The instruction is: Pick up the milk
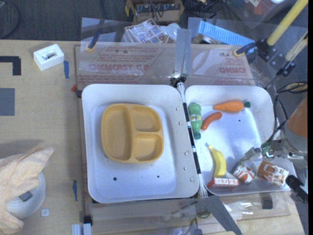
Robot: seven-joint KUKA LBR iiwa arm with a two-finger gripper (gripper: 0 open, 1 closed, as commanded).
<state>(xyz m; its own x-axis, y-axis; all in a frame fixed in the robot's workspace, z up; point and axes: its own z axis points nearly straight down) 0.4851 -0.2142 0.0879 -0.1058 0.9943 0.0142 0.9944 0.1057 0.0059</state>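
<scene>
Two shallow white bins sit side by side on the bench. The left bin [95,131] holds a yellow divided plate [132,132], lying flat near the bin's middle. The right bin [254,94] holds the rest of the things. A green bottle [195,120] lies along its left wall, with a small red sausage [211,120] just beside it and an orange carrot [230,106] near the far edge. A yellow banana [218,161] lies closer to the near edge, pointing toward a red and white packet [225,182] at the bin's near rim.

The milk [243,173], a small white carton with red-brown markings, lies tilted in the near right part of the right bin, close to the red and white packet. Another carton, orange and white [272,173], lies just to its right, by the bin's near right corner.

The arm comes in over the right rim, and the claw [257,152] hangs just above the milk. One thin finger [251,153] slants down toward the carton; whether the claw is spread or closed cannot be made out, and nothing is seen between its fingers.
</scene>
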